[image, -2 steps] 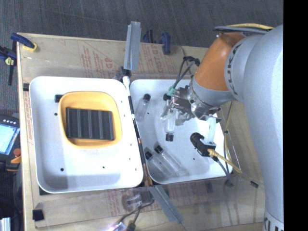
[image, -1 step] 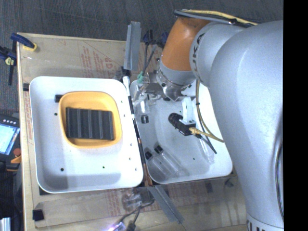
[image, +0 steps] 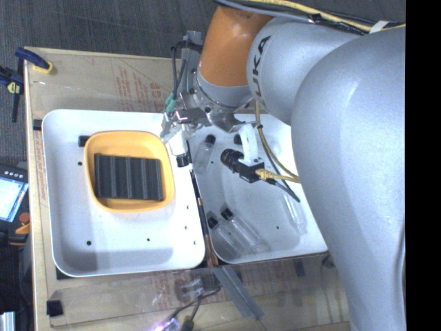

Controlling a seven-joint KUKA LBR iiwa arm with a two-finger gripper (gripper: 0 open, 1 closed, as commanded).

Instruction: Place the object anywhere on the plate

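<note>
The gripper (image: pixel 180 142) hangs over the seam between the bins, just right of the yellow plate (image: pixel 129 143). Its grip state cannot be told (no object shows there). In all likelihood, the pick-up step is in hand; the next move calls for a firm grasp on the clear object (image: pixel 238 234) in the right bin (image: pixel 313 243).

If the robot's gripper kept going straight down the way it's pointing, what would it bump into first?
Probably the white floor of the right bin, close to the wall it shares with the left bin. The gripper points down at that spot, beside the yellow plate, not over it. Depth is hard to judge from this slanted view.
</note>
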